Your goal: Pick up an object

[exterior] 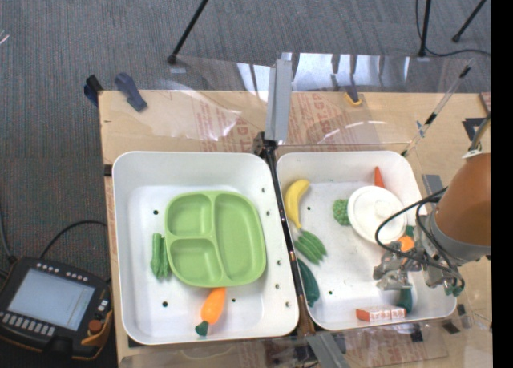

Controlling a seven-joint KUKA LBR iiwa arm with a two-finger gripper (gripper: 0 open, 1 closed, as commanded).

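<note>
Camera view: gripper (398, 272) low in right bin (345, 162) near front right corner, beside red-white block (380, 314); finger state unclear.

Divided plate (215, 240) in left bin (132, 174); banana (296, 199) in right bin (401, 162).

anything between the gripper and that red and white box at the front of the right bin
Nothing visible does. The gripper sits low in the right bin, just behind the red and white box, with bare bin floor between them. A dark green item lies beside the box's right end.
</note>
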